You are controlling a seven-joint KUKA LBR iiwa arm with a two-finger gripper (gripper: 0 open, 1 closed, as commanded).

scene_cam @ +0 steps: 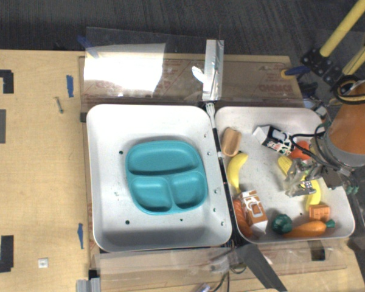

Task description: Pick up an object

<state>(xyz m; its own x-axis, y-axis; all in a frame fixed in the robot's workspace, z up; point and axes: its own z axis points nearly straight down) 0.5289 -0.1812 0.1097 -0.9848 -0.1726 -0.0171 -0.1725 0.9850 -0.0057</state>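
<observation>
The right bin (255,117) holds several small objects. Among them are a yellow banana (236,170), a tan bread piece (230,140), a white and black carton (274,139), an orange and white box (253,208), a green ball (282,224) and an orange carrot (308,229). My gripper (302,182) hangs low over the right part of this bin, between a small yellow piece (284,163) and another yellow piece (315,198). An orange block (319,212) lies just below it. I see nothing clearly held.
The left bin (109,132) holds a teal divided plate (166,176). The arm's orange band (353,126) rises over the right bin's right rim. A clear plastic sheet (128,72) lies behind the bins. Yellow-handled gear (347,23) stands at the top right.
</observation>
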